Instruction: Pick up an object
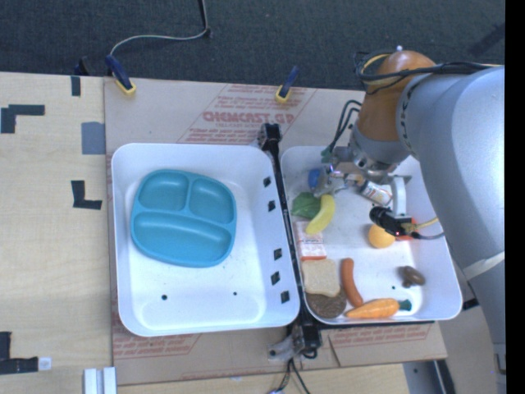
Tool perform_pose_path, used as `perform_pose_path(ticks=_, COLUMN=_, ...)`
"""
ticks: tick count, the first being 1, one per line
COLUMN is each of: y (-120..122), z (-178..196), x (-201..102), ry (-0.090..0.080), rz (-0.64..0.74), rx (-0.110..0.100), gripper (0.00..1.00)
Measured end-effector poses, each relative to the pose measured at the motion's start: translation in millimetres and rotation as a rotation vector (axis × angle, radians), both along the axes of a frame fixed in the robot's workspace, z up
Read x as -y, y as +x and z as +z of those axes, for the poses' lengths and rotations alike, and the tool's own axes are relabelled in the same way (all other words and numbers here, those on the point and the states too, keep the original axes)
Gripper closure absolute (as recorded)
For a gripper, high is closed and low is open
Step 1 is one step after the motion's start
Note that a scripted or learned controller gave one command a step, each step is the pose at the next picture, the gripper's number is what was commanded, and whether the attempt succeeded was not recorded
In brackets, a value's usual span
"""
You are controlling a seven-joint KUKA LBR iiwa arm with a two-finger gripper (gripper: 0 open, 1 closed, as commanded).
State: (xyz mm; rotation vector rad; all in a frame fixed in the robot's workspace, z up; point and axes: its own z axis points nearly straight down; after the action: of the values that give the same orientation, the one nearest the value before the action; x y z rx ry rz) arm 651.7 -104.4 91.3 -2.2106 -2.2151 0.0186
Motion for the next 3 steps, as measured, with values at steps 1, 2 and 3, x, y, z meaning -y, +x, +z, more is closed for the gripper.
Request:
perform_pose_path(ticks=1, y=-0.1, z=-0.2, x=0.0, ry=0.0, rz=0.0, rx=0.0, gripper=0.0)
perform_pose_path(ticks=2, y=-6.6, z=-6.2, x=-8.0, ry=-0.005, rz=-0.001, rx=0.019, gripper=0.0)
perform_pose_path(ticks=3, y=-24.0, z=-5.6, x=-6.5, ry=-0.003, rz=0.0, rx=0.022, gripper=0.0)
